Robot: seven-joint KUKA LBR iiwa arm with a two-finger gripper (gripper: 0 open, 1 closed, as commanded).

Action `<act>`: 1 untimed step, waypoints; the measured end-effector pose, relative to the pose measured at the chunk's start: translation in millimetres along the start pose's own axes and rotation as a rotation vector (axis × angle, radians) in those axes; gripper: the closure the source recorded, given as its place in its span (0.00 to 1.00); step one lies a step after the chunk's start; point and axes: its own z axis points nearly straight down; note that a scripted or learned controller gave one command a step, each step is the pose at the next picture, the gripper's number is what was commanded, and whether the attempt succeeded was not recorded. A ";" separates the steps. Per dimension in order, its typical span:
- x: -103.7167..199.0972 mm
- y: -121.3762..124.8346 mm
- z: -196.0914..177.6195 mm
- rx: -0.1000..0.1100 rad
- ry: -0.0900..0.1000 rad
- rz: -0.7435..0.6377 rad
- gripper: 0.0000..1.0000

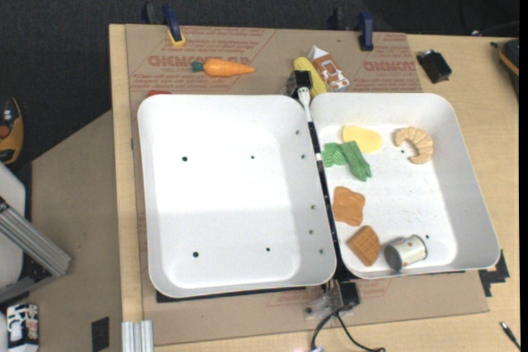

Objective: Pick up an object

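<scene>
The worktop [495,95] runs off the right edge. An orange-and-black object [8,132] at the left edge is cut off, unidentifiable.

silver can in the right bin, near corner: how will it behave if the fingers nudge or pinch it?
The silver can lies on its side, so a nudge across its axis will probably roll it. It sits by the right bin rim and the waffle piece, which may stop it early. Its shiny curved wall looks smooth, likely slippery and hard to pinch.

The cardboard sheet [272,53] under the bins bears faint red printing, upside down and too blurred to read.
</scene>
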 end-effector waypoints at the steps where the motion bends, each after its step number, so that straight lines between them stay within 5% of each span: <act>1: 5.4 0.7 -0.2 0.000 0.002 -0.010 0.00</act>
